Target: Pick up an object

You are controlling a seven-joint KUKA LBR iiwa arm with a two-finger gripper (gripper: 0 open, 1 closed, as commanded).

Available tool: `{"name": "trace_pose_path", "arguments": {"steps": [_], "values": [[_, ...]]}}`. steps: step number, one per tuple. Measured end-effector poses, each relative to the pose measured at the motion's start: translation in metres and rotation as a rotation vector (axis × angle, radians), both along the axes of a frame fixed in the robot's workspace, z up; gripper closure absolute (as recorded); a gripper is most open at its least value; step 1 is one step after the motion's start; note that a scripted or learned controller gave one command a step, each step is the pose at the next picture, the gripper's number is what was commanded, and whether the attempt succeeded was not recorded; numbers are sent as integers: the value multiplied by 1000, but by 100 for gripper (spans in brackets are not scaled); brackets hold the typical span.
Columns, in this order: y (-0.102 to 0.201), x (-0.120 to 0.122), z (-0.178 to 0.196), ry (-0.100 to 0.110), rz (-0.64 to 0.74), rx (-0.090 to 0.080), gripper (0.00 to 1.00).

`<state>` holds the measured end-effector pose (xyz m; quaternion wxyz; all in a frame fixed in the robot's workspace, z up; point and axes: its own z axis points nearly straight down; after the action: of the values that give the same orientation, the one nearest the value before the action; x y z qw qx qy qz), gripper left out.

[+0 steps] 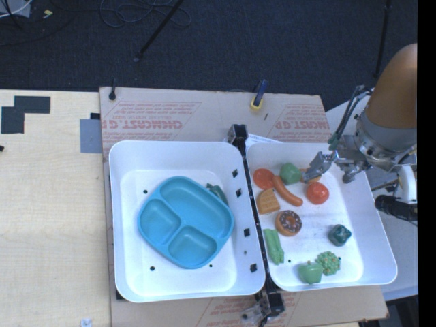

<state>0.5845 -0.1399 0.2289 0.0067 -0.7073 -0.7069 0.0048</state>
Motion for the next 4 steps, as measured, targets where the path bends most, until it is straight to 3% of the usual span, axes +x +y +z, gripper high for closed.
{"name": "trace_pose_path", "arguments": {"steps": [1, 3, 4], "values": [[0, 2, 5, -10, 2, -2, 0], [-3, 6, -92, -5, 2, 0, 0], [-6, 10, -107, -24, -4, -5, 0]]}}
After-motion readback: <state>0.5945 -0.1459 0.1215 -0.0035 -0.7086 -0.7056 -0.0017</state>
